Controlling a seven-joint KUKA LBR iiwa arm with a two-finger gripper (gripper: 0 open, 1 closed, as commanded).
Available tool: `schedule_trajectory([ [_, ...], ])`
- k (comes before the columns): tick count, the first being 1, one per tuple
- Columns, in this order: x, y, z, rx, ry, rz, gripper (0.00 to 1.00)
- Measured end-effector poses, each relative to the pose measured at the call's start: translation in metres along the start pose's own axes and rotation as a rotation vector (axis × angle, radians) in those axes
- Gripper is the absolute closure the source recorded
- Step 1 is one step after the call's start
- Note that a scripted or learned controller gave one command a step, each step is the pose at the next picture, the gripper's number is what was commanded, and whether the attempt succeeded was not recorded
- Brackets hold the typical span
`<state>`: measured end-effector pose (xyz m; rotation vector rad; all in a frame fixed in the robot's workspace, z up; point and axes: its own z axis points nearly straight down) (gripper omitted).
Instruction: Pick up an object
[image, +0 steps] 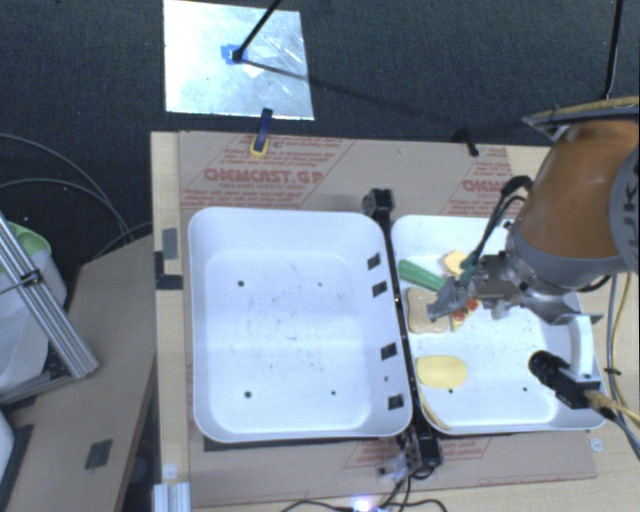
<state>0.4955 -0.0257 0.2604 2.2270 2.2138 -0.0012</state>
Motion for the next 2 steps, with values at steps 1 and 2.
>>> schedule_trajectory([
  [1,0.015,-0.010,0.081,0.007,0.003,-0.007,0.00],
  [2,0.063,-0.008,0.020,-0.007,0.004,-0.016,0.00],
])
